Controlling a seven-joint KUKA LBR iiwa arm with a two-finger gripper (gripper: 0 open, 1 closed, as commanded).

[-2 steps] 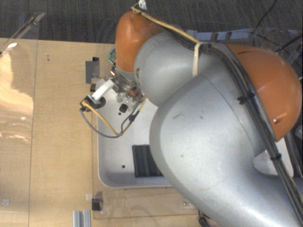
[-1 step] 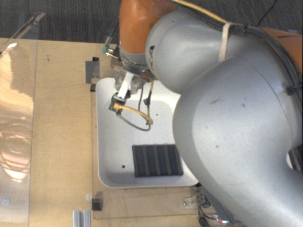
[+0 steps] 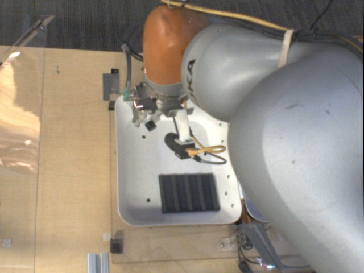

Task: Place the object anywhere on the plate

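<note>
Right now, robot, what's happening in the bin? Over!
Pincer over the white bin's upper left corner. Black ribbed block lying flat at the bin's lower end, apart from the pincer. Bare floor around the block.

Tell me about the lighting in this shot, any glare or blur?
Camera view: pale glare streaks the bench at left; the arm, near the lens, looks soft and hides the right side; the bin is evenly lit, its black slab sharp.
</note>
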